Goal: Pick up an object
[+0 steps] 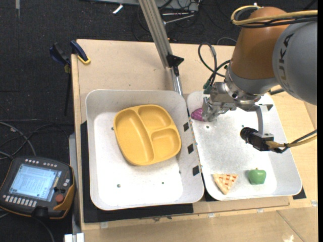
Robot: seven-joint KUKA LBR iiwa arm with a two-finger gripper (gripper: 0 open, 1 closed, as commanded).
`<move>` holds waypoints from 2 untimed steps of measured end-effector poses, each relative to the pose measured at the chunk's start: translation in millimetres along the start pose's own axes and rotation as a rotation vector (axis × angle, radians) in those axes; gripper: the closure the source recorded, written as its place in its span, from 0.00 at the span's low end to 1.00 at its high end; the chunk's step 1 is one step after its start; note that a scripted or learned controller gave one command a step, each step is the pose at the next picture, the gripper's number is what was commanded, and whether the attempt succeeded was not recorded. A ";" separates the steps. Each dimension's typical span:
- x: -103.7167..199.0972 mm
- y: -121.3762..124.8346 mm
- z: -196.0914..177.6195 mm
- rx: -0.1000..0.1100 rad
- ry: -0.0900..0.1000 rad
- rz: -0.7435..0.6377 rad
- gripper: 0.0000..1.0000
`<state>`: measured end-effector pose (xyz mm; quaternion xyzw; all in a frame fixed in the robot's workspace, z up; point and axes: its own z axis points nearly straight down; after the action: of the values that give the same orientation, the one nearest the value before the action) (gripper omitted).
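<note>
1 pincer (pixel 208 111) sits low at the far left corner of the right bin (pixel 282 178), touching a pink object (pixel 197 115); its grip cannot be told. Nearer in that bin lie a pizza slice (pixel 224 181) and green pepper (pixel 257 176). Left of it, a yellow tray (pixel 147 133) fills the left bin (pixel 101 185). The tan worktop (pixel 121 67) stands on dark carpet (pixel 35 95).

1 fixed camera looks down at a slant on 2 white bins (pixel 101 185); arm (pixel 282 44) enters from right.
</note>
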<state>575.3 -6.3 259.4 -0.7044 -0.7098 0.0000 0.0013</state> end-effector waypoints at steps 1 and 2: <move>51.6 -18.3 -0.8 0.000 0.000 -0.001 1.00; 100.1 -27.4 19.9 0.001 -0.001 0.000 1.00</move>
<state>547.1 93.7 239.7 -0.7043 -0.7099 0.0007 0.0016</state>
